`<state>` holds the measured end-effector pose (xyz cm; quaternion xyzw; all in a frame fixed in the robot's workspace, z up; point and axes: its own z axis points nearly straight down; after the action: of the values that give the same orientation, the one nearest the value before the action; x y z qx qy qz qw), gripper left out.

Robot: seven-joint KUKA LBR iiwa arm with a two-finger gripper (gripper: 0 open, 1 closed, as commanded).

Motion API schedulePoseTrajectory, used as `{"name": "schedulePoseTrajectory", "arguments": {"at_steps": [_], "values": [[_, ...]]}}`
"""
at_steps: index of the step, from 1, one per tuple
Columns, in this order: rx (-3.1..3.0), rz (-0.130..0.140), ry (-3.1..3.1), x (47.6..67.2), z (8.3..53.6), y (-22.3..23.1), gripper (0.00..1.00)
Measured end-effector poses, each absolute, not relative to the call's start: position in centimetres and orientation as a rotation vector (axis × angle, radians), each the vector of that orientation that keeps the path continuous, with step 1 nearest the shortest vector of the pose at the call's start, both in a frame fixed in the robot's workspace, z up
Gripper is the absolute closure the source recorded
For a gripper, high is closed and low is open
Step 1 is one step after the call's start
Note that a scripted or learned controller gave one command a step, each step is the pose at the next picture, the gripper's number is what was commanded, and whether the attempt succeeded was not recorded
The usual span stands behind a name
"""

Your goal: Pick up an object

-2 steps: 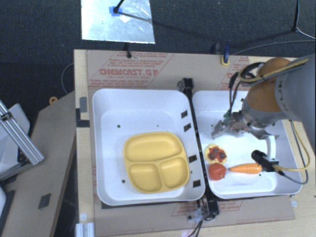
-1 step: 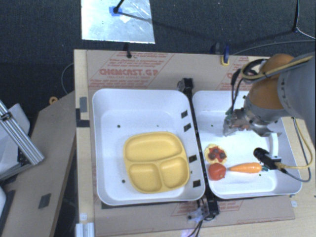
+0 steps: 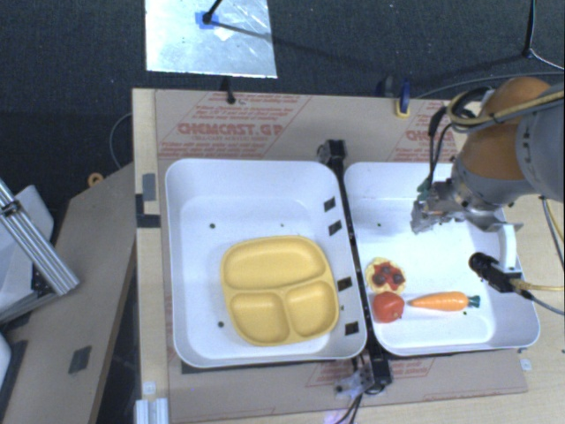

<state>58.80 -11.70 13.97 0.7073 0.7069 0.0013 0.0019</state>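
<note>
tool (image 3: 427,212): you see it hanging over the upper part of the right bin (image 3: 521,325), nothing visible btwn its fingers; spread or pressed together, can't tell from this angle.
arm (image 3: 494,148): reaches in from the right, wrist bent down toward the bin, prob lining up for a descent.
right bin contents: carrot (image 3: 439,302) lying flat near the front wall, tomato (image 3: 387,306) touching its blunt end, small tart w/ red topping (image 3: 386,275) just above the tomato.
targets: all 3 sit near the front-left of that bin, apart from the tool, so you'd need it to shift toward them first.
left bin (image 3: 194,237) contents: yellow divided plate (image 3: 279,288), 3 compartments, nothing in them.
bench (image 3: 265,122): carries both bins side by side, cardboard sheet under them.
status: pick not yet made, I'd say.
</note>
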Motion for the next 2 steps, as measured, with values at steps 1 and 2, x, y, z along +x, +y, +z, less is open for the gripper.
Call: {"name": "schedulePoseTrajectory", "arguments": {"at_steps": [1,2], "values": [[2.216,0.006,2.217,58.5,20.2,-12.3,1.0],[2.211,0.007,2.224,58.4,24.9,-11.6,1.0]]}}
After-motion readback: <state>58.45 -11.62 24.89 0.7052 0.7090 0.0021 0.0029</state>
